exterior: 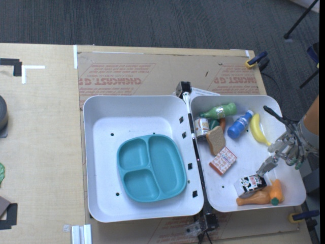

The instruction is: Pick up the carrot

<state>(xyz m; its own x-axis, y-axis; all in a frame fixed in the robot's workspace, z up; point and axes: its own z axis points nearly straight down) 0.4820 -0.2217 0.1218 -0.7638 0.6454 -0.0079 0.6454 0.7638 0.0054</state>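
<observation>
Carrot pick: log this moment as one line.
target: orange carrot with green tip, right white bin, near edge | gripper: above it, not holding

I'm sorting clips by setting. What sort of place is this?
Likely a robotics lab bench: two white bins clamped on a cardboard sheet, toy food like a carrot, carpeted floor.

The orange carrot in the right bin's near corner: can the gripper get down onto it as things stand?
Probably yes. The orange carrot with a green tip lies exposed from above, and the gripper hovers just beyond it. The small black-and-white carton touching its far side could crowd a finger.
</observation>
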